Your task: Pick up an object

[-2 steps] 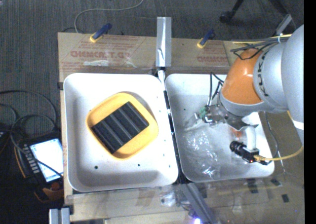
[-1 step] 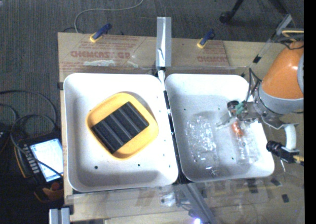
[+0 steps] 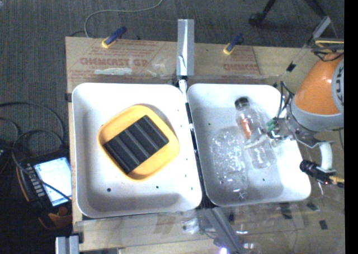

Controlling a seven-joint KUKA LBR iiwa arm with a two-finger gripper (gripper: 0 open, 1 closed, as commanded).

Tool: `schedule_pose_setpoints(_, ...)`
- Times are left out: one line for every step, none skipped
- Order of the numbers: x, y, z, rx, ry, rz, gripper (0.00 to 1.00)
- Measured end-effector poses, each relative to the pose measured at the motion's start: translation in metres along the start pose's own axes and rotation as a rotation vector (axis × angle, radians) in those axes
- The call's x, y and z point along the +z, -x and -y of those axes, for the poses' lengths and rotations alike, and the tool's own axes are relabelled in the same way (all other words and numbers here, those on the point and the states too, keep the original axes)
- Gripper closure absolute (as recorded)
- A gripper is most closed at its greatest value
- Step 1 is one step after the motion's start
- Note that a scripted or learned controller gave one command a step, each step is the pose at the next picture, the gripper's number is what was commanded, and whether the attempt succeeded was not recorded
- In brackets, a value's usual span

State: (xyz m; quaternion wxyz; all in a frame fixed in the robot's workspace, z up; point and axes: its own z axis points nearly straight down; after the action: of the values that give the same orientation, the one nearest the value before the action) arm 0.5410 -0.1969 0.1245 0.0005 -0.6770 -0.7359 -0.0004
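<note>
From my remote seat, nearest the bottom of the frame I see the lower rims of the two white bins; the right bin point(image 3: 291, 188) carries a patch of crinkled clear plastic point(image 3: 228, 155) in its lower middle, and just right of that another clear, glassy piece point(image 3: 260, 155) that I can't identify with confidence. Moving up, a small clear bottle point(image 3: 247, 117) with a dark cap and an orange patch lies tilted in the upper middle of that bin. At the right edge of the frame the arm point(image 3: 320, 93) comes in, its orange band big and rounded, and the gripper point(image 3: 274, 128) sits at the bin's right side, just beside the bottle's lower end and above the glassy piece.

As I judge it, the pick is not done: nothing is visibly lifted, every item looks to be resting on the bin floor, and the grasp and lift are both left. The likeliest target is the bottle or the clear piece beside it. I cannot tell how the gripper is set; that part is too small and cluttered.

The left bin point(image 3: 84, 135) holds a yellow tray-like object point(image 3: 140, 141) with a black ribbed insert, well apart from the arm. Beyond, in the upper frame, a brown board point(image 3: 128, 60) with two clamps
</note>
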Motion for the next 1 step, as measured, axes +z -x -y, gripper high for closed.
schedule_pose_setpoints(0.0220,0.0166,0.0375,0.059,0.026,-0.001,0.00)
